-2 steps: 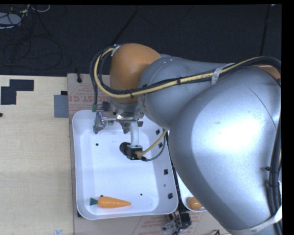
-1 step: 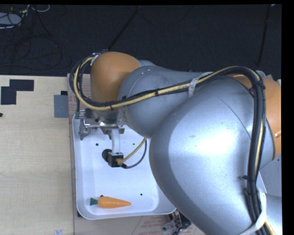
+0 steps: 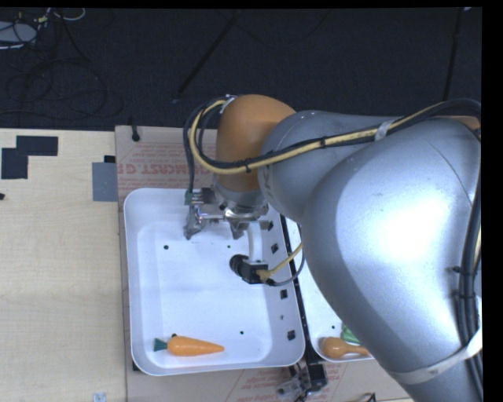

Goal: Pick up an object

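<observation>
One carrot [image 3: 194,345] lies near the left bin's [image 3: 145,259] front wall, well apart from the claw [image 3: 211,226], whose grip state I cannot tell.

Fixed overhead camera, slanted down on bins [image 3: 137,235].

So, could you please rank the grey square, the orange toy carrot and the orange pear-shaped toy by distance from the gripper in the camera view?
1. Grey square, left on the bench.
2. Orange toy carrot, left bin's near edge.
3. Orange pear-shaped toy, right bin.

Gripper is in the left bin's far end.

Pale wooden benchtop [image 3: 55,259]; dark floor [image 3: 118,63] behind, probably strewn with cables [image 3: 47,16].
</observation>
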